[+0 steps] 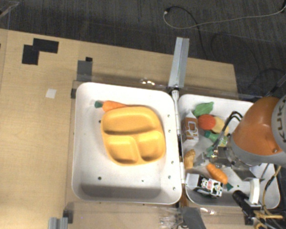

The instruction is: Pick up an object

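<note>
My gripper [218, 155] hangs low over the middle of the right bin [191, 195], under the grey and orange wrist. An orange carrot toy [217, 172] lies just in front of it, close by or touching; which, I cannot make out. Behind the gripper sit a red and orange fruit [207, 122] and a green leafy piece [202, 108]. A brown packet [190, 128] lies at the bin's left wall, with a tan piece [189, 159] below it. A black and white item [208, 185] rests at the front. The arm hides the bin's right half.
The left bin [87, 146] holds a yellow divided tray [132, 134] with an orange and green carrot [109, 105] behind it. A raised rim [178, 140] separates the two bins. A grey post [178, 62] stands behind them.
</note>
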{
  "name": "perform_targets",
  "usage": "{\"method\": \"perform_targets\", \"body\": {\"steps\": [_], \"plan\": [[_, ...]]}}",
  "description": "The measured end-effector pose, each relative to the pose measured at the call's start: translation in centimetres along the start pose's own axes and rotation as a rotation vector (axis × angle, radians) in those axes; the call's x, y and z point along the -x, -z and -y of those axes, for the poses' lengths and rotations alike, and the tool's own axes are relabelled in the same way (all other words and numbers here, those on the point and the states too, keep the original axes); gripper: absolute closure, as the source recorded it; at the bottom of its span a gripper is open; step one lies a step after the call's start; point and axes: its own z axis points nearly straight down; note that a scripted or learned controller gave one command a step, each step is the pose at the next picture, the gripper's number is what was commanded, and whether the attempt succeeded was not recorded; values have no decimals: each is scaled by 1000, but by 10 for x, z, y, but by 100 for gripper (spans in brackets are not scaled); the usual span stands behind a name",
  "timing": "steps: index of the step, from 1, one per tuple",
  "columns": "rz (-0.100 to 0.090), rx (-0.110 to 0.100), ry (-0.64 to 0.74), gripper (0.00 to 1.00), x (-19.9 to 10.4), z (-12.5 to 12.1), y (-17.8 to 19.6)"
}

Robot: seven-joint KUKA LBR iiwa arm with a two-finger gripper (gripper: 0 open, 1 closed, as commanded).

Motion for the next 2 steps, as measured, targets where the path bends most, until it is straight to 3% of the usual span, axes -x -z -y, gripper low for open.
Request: {"method": "perform_targets", "body": {"steps": [1,2], "plan": [[-1,-1,2,100,-1,0,8],[0,-1,78,100,-58,-40,86]]}}
